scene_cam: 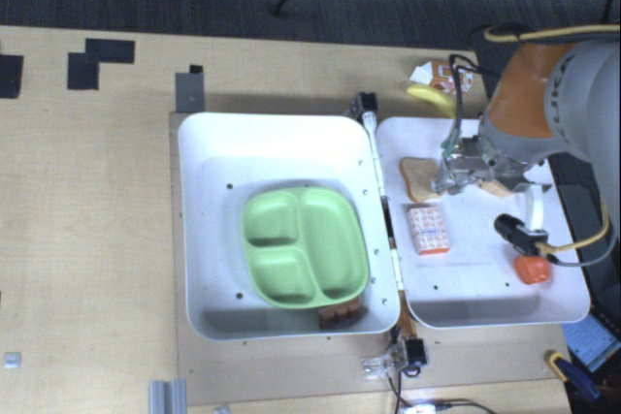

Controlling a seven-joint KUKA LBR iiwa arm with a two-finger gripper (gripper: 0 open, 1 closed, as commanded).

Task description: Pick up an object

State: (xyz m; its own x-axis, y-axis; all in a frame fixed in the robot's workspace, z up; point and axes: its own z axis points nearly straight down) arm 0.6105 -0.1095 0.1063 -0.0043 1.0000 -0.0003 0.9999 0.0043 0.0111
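In the right bin (485, 301) a slice of toast (417, 177) lies at the upper left. A small pink-and-white patterned packet (428, 230) lies just below it. An orange-red object (532, 269) rests near the bin's right side. My gripper (451, 179) hangs low at the toast's right edge, touching or just over it. The grey wrist with its orange band covers what lies behind it. A tan piece (497, 189) shows to the gripper's right, partly hidden by the wrist.
The left bin (209, 208) holds a green divided plate (304, 245), with a brown object (339, 313) poking out under its lower edge. A yellow banana-like toy (428, 95) and a small packet (434, 73) lie on the bench beyond the right bin.
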